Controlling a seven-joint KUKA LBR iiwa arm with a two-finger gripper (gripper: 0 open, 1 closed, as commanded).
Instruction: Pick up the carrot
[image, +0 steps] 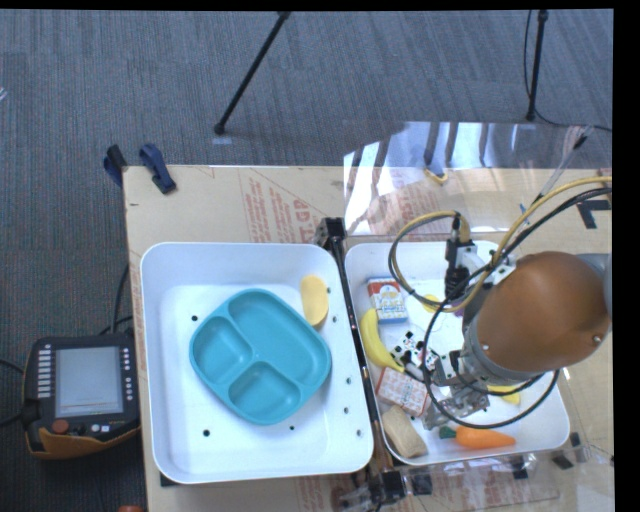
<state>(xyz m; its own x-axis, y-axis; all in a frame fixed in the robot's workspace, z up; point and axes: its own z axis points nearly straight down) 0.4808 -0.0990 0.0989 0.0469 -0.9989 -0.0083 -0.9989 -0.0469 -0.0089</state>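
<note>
Right bin (556, 425): carrot (485, 438), orange, lying flat near the front wall, just beside and in front of the gripper (458, 402); state of the jaws cannot be told under wrist and cables. Also here: banana (375, 342), small printed box (386, 299), patterned packet (404, 392), tan block (405, 433). Left bin (160, 300): blue divided plate (260, 354), yellow piece (315, 299) at its far edge.

camera: single, fixed overhead | slanted down | covers both bins (160, 300)
</note>
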